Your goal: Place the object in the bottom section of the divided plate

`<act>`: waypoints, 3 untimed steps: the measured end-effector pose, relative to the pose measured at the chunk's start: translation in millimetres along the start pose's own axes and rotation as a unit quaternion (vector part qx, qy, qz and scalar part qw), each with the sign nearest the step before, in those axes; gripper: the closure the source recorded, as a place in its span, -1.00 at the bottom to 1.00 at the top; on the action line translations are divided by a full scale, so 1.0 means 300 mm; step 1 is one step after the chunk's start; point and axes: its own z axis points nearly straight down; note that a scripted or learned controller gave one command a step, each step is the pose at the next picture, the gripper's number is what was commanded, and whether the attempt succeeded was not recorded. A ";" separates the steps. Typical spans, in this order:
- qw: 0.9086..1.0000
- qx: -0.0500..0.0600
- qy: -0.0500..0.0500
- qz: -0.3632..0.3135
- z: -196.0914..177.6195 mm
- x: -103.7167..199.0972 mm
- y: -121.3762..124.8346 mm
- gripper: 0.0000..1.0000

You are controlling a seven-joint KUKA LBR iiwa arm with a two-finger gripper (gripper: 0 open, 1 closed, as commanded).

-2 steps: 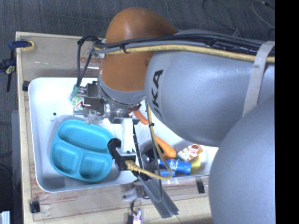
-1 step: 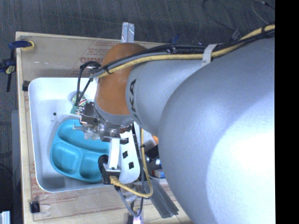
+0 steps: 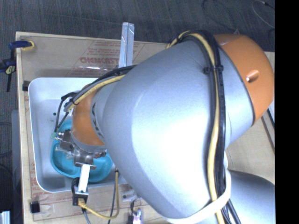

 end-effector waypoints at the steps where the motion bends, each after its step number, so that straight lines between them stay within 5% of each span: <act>1: 1.000 0.002 0.000 0.000 -0.002 0.000 -0.003 -1.00; 2: 0.983 -0.002 -0.001 0.185 -0.325 -0.295 0.172 -1.00; 3: 0.944 -0.001 -0.001 0.329 -0.553 -0.407 0.306 -1.00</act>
